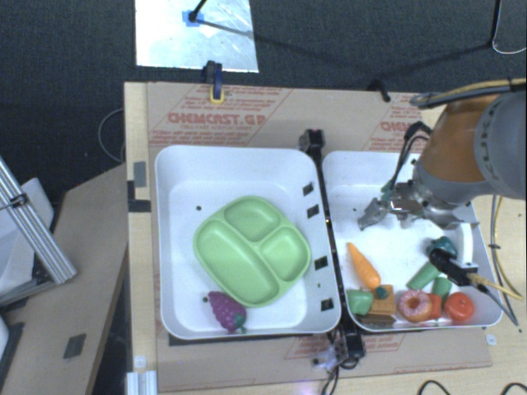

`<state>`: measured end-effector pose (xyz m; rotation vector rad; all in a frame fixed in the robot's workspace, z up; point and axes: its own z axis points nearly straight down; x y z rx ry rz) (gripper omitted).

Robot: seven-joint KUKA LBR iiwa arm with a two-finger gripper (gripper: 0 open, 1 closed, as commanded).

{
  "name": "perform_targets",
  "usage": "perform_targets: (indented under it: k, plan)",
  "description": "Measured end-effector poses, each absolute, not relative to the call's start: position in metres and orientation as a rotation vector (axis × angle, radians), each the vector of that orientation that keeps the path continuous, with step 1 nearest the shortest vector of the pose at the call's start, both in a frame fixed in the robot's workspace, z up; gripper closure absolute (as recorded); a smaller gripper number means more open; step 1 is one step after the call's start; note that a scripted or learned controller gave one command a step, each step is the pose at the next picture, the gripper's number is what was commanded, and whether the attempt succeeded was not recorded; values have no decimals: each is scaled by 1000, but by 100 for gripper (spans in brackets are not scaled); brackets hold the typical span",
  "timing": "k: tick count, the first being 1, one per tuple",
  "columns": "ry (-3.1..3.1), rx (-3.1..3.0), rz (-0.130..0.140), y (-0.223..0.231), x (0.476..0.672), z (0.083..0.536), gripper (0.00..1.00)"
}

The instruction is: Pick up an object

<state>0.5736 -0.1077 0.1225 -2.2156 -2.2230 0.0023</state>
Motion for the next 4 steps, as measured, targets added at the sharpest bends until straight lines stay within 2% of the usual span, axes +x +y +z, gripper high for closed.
perform_targets:
  k: [1, 2, 3, 4]
  plan:
    - [-2221, -2218, 2, -107, 573, 82, 0]
    - [-2224, -2222, -4, -108, 575, 95, 100]
    - [-2231, -2221, -7, -107, 586, 155, 100]
    - [-2228, -2224, -6, -117, 586, 210, 100]
